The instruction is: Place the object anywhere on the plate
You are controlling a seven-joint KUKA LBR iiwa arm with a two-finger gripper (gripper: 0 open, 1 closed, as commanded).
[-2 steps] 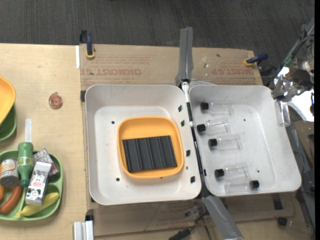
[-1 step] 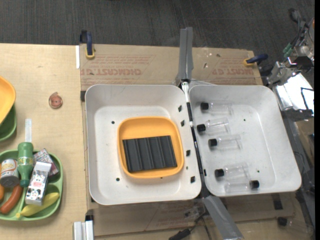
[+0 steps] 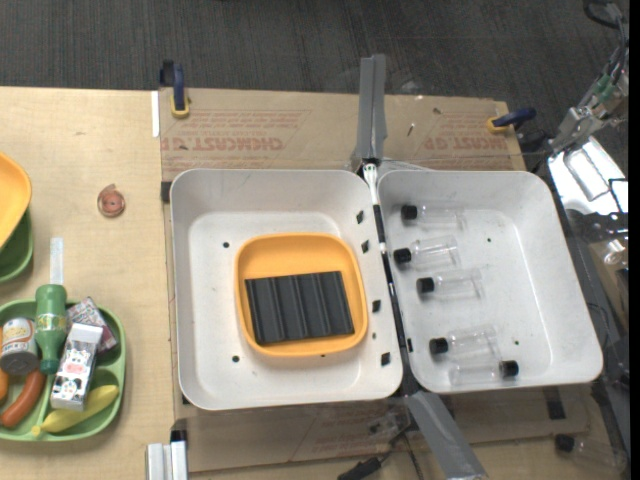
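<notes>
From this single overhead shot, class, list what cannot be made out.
- Clear vials in the right bin: contents too faint to tell, camera view.
- Yellow dish: cut off by the left edge.
- Printing on the small carton in the green tray: too small.

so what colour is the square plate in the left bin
Orange-yellow; the square plate carries a dark grey ribbed block, seen clearly in the overhead camera view.

yellow bowl (image 3: 10, 200) cut off left
</notes>
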